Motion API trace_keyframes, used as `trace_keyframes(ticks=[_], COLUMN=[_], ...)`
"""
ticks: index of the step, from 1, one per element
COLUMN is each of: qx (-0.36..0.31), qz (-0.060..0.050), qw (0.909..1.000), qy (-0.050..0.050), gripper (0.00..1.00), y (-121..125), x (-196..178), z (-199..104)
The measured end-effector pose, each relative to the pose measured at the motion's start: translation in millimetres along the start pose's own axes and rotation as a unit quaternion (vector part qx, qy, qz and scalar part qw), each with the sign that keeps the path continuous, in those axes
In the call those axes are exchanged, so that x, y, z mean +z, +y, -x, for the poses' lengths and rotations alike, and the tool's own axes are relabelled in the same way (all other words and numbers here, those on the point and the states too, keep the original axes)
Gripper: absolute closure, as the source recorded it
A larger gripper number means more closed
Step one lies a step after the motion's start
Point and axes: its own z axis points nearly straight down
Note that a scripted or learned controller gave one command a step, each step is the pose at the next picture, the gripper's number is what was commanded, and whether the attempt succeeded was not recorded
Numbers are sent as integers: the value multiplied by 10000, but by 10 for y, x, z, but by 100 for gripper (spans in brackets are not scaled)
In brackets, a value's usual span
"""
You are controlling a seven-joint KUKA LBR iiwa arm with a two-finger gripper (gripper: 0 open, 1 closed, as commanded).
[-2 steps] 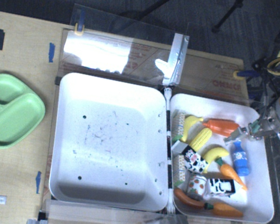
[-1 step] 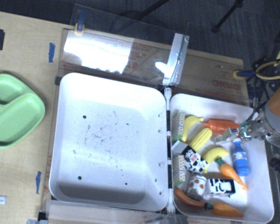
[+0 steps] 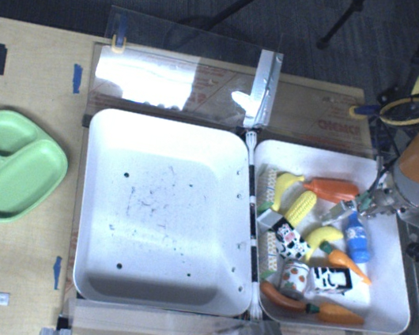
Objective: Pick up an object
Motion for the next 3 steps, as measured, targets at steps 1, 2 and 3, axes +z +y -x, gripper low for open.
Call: trace_keyframes(ticks=[1, 2, 3], qx=[12, -191, -1162], qz=[26, -7, 7], qw=[10000, 9998, 9932], qy=[-18, 1, -12], gripper=[100, 100, 100], y=[9, -177, 205], x=[-116, -307, -1247], z=[18, 53, -310])
